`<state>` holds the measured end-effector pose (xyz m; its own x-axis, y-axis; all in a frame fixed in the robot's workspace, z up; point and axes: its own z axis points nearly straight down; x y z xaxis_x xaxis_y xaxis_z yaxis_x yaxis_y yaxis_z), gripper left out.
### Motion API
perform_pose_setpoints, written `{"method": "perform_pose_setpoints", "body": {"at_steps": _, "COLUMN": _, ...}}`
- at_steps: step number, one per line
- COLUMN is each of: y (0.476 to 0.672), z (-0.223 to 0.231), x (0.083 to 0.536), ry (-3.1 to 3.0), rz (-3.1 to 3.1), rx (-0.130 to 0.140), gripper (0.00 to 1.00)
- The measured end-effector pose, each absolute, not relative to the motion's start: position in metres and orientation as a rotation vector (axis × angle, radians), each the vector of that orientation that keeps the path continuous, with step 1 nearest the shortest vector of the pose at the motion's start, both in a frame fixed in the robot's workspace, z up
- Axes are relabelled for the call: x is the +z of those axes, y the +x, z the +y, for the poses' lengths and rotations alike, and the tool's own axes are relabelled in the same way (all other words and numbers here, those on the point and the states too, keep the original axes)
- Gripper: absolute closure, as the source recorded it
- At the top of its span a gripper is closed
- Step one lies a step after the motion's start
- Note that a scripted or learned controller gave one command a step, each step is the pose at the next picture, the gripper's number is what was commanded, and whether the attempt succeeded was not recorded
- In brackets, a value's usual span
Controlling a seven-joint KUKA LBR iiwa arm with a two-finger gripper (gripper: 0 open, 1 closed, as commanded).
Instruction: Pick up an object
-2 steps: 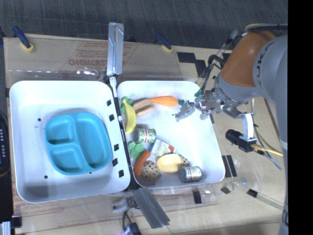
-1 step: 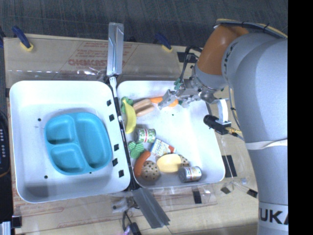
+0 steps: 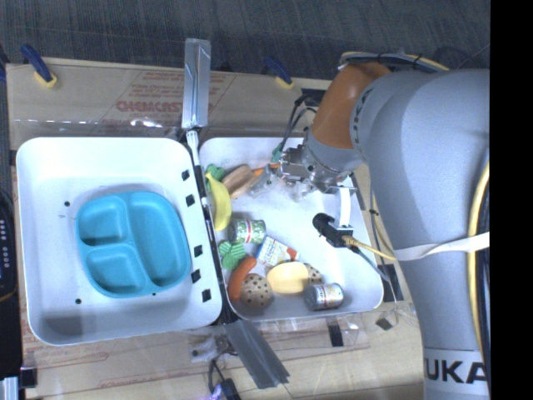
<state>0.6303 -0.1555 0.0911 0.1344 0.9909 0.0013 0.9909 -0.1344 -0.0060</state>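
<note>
Pick judged not yet accomplished.
The gripper (image 3: 290, 173) is positioned near the right bin's (image 3: 291, 212) far edge, beside a bread roll (image 3: 237, 178); whether anything is grasped cannot be told.

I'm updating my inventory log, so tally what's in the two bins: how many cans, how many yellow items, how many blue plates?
Cans: 2, a green-and-white can and a silver can
Yellow items: 2, a banana and a pale yellow oval piece
Blue plates: 1, a divided plate
Total: 5
</note>
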Motion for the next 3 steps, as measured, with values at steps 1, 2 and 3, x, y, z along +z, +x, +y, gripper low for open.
{"method": "perform_pose_setpoints", "body": {"at_steps": 1, "y": 0.586, "z": -0.099, "x": 0.092, "ry": -2.187, "rz": -2.254, "rx": 0.003, "gripper": 0.00}}
{"method": "perform_pose_setpoints", "body": {"at_steps": 2, "y": 0.539, "z": -0.112, "x": 0.091, "ry": -2.243, "rz": -2.195, "rx": 0.004, "gripper": 0.00}}
{"method": "perform_pose_setpoints", "body": {"at_steps": 3, "y": 0.539, "z": -0.112, "x": 0.101, "ry": -2.238, "rz": -2.198, "rx": 0.005, "gripper": 1.00}}
